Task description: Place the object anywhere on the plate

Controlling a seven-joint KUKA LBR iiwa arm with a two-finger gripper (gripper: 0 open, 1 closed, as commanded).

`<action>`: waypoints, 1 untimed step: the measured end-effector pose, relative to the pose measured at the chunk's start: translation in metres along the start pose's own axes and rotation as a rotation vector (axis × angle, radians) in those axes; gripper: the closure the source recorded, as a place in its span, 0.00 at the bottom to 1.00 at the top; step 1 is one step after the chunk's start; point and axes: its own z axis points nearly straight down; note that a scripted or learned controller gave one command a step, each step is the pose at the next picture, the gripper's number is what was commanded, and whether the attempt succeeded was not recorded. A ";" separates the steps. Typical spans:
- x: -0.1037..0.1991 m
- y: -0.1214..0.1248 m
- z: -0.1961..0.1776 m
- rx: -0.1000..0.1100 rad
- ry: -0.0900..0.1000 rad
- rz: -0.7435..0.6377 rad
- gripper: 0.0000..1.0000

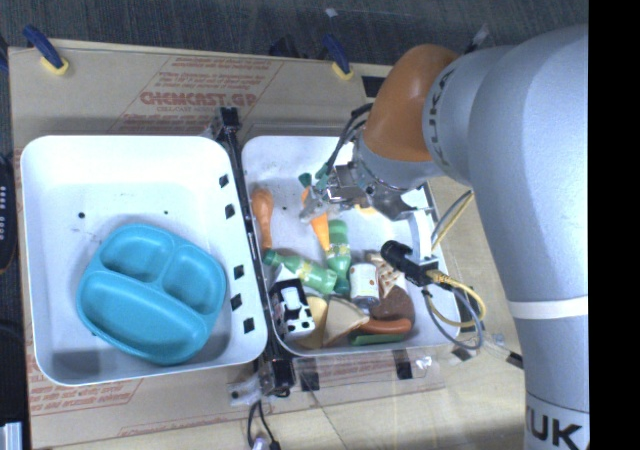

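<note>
Two shallow white bins sit side by side on the tabletop [90,408]. The left bin [60,168] holds a blue three-compartment plate [150,290], lying toward its near-left part. The right bin [270,153] is crowded along its near half: an orange carrot-shaped piece [262,213] by the dividing wall, green toy pieces [312,273], a small white jar [363,283], a black-and-white item [291,306], and tan and brown wedges [355,323]. The arm [500,128] covers the bin's far-right portion. The claw [325,196] hangs over the middle of the right bin, just above a small orange piece [320,228]; whether its fingers are spread or pressed together cannot be told. The cardboard sheet [200,98] under the bins reads "CHEMCAST GP". The arm's lower casing shows "UK" [555,430].
</note>
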 end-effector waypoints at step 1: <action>0.054 -0.009 -0.058 -0.003 0.000 0.021 1.00</action>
